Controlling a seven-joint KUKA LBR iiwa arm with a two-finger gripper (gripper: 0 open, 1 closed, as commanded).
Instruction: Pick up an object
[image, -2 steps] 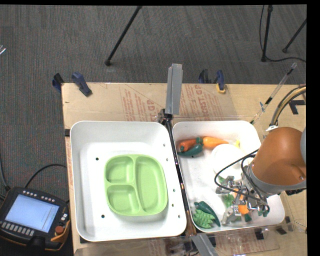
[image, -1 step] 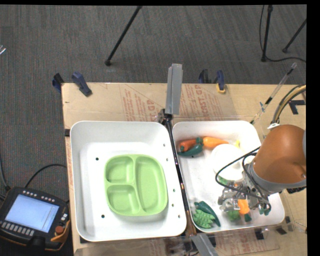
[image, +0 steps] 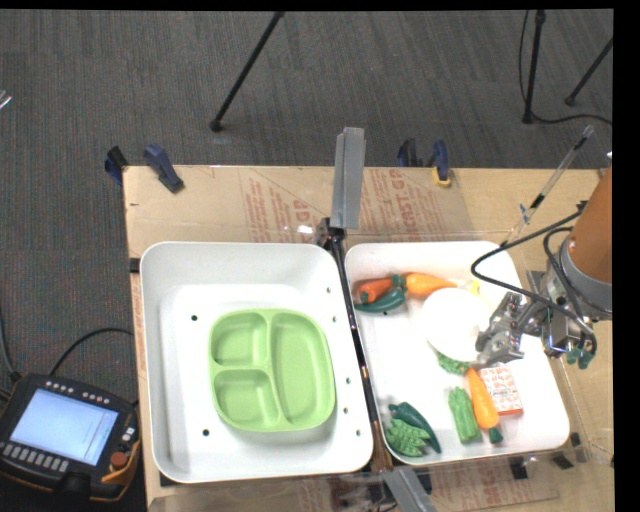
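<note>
Gripper (image: 497, 345) is hovering low over the right bin (image: 400, 405); can't tell its state from this angle. Nothing visibly between the fingers. White plate (image: 452, 320) is sitting just left of it, orange carrot (image: 482, 397) and small red-and-white box (image: 503, 390) just below, so those look like the likeliest pick. Green divided tray (image: 271, 370) is lying far left in the other bin (image: 170, 300), out of play.

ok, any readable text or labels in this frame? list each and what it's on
Red printing on the cardboard sheet under the bins: reversed and blurred, not readable.
Print on the small red-and-white box in the right bin: too small to read.
Teach pendant screen: bright, no legible characters.
Nothing else carries text.
</note>
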